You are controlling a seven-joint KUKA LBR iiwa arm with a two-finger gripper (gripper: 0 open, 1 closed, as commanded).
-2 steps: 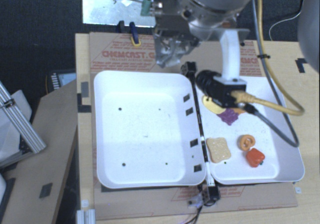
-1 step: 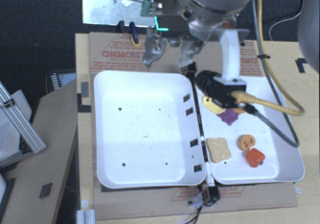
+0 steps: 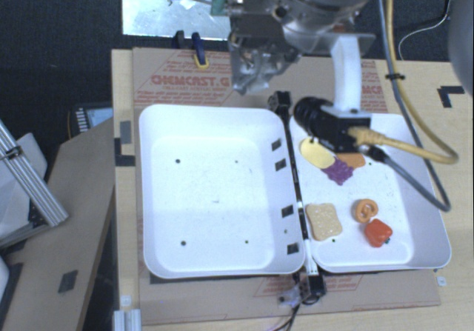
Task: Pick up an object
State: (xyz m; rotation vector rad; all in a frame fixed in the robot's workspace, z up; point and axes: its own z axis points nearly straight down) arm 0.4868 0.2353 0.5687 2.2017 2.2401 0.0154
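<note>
- Right bin (image 3: 429, 248) holds the items: yellow piece (image 3: 316, 152), purple piece (image 3: 340, 171) just beside it, orange strip (image 3: 355, 161) against the purple one.
- Toward the bin's front: tan slice (image 3: 324, 221), orange ring (image 3: 364, 210), red piece (image 3: 378, 232).
- Tool (image 3: 254, 74) hangs over the printed cardboard (image 3: 185, 81) behind the bins, well apart from the items. Cannot tell its opening or any hold.
- Left bin (image 3: 215, 196) adjoins; both are on the tabletop (image 3: 122, 92).

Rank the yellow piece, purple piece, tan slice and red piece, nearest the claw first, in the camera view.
1. yellow piece, back of right bin
2. purple piece, just front-right of it
3. tan slice, that bin's front left
4. red piece, front right
</note>
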